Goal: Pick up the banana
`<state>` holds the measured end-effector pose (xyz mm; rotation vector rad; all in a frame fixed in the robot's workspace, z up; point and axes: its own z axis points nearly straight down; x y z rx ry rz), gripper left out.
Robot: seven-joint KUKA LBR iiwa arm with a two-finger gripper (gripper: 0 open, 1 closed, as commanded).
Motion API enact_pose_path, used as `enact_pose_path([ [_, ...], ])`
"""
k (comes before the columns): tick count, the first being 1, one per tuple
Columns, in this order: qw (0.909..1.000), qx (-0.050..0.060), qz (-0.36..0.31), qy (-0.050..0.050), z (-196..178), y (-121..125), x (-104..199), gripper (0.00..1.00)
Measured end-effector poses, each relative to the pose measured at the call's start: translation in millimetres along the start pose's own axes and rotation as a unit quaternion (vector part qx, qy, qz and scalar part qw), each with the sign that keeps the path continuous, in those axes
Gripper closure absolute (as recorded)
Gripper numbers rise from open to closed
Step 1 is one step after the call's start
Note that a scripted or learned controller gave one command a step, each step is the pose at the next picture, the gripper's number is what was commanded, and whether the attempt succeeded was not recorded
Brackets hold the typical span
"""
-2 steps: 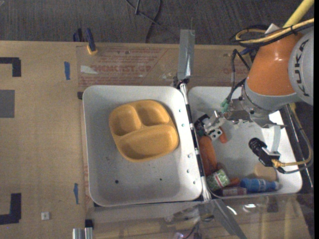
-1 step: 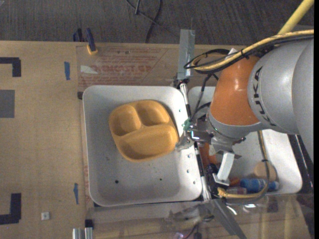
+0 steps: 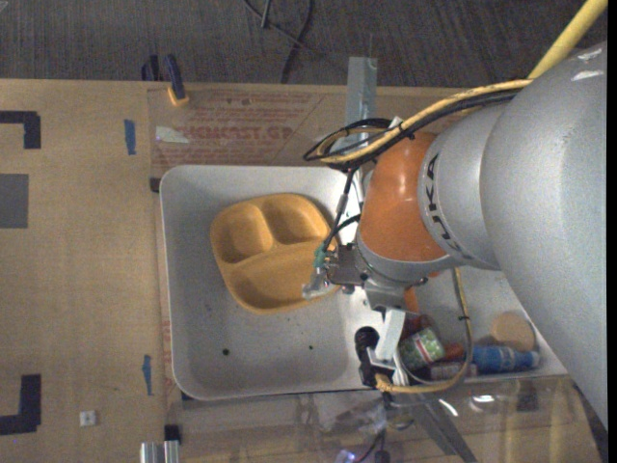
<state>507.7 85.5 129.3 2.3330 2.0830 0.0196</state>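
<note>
The grey arm (image 3: 521, 181) reached in from the right, its orange-banded wrist hanging over the wall between the two bins. The left bin (image 3: 193, 340) held a yellow divided tray (image 3: 265, 249), lying flat toward the top of the view. The right bin (image 3: 487, 302), much of it under the arm, held a blue bottle (image 3: 503, 358) on its side, a round tan disc (image 3: 513, 330) just beside the bottle, and a small green-and-red packet (image 3: 422, 345) nearer the dividing wall.

The gripper (image 3: 321, 283) sat low at the tray's right edge — whether it was open or shut, or had hold of anything, could not be told from above. Where the banana lay could not be told either; it may have been under the arm.

The step in hand looked like the approach, with the pick not yet made. The next move would call for rising clear to find the banana — then lining up across its narrow width before closing.
</note>
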Motion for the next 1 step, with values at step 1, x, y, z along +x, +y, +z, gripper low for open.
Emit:
enact_pose_path([
  [1,0.9995,0.011,0.028,-0.008,5.4,20.5,15.3,0.0],
])
